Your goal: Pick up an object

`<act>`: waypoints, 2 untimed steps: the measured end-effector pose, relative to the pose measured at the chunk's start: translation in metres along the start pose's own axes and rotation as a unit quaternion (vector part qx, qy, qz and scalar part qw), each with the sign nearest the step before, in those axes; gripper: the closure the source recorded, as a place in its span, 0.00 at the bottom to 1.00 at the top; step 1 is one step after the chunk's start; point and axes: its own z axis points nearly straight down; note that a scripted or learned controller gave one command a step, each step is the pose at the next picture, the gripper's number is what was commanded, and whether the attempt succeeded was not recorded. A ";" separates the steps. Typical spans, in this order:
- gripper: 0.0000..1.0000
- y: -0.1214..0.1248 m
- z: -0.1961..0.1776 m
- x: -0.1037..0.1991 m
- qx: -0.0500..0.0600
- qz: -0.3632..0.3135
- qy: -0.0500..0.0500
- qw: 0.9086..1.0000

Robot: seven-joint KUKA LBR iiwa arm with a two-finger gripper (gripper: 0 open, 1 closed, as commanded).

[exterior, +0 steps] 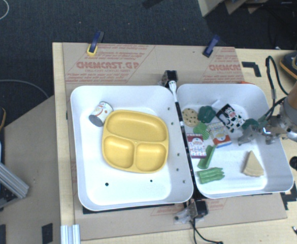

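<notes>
Currently the tabletop [138, 60] carries two shallow white bins side by side: the left bin [87, 151] toward 9 o'clock and the right bin [275, 161] toward 3 o'clock. The arm [296, 111] enters from 3 o'clock and is cut off by the frame edge, so only its wrist section is visible. The claw [256, 131] sits over the right bin, at roughly 2 o'clock within that bin. Its fingers appear spread, with nothing seen between them, though the metal parts blur together and the fingertip outline is hard to make out.

Candidate objects lie in the right bin. A tan wedge [252, 165] rests at 5 o'clock of the claw, near it but apart. A black-and-white patterned item [229, 117] lies at 10 o'clock of the claw; its form cannot be resolved. A dark green lump [206, 114] sits at 9 o'clock of that item, with a round speckled disc [190, 116] just beside it. A small red-and-white packet [195, 144] lies near the bin's left wall; its printing is unreadable. A green stick [206, 157] leans just beside it, and a green ridged piece [210, 175] lies at 6 o'clock of the stick.

The left bin holds a yellow divided tray [135, 140] and a small cylindrical can [100, 113] tipped on its side, touching the tray's 10 o'clock corner.
</notes>
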 end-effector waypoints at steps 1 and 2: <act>0.00 0.000 0.052 0.001 0.000 0.000 0.000 1.000; 1.00 0.001 0.040 0.000 -0.003 0.000 -0.001 1.000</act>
